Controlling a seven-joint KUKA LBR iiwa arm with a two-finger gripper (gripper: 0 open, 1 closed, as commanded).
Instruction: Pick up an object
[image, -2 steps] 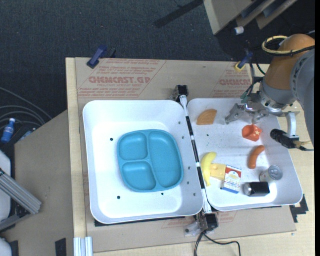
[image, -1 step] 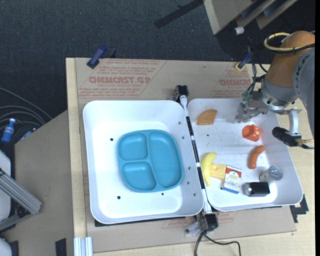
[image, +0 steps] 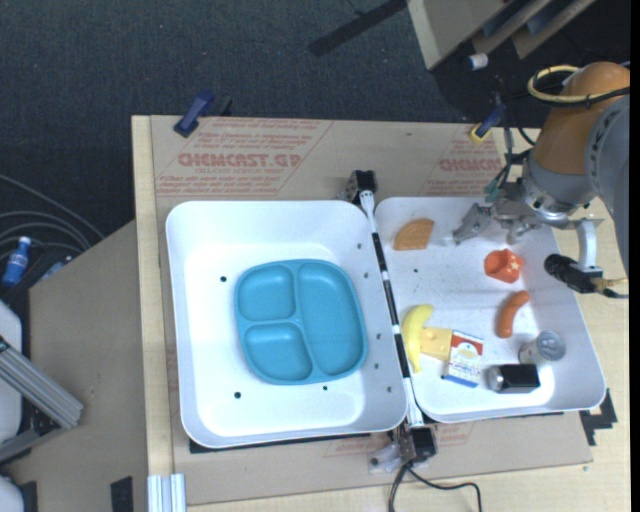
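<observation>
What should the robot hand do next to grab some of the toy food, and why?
Probably lower toward the red pepper. The gripper sits above the right bin near its far edge with nothing between its fingers, and the pepper lies just below it in the view, apart from the sausage.

I see a blue divided tray (image: 299, 321) lying in the left bin (image: 195, 240). Beyond that bin, a blue clamp (image: 193, 115) sits at the brown board's (image: 260, 150) far corner.

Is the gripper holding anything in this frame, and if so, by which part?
Nothing is held. The gripper hangs over the right bin's far end, with only bare bin floor between its jaws.
</observation>
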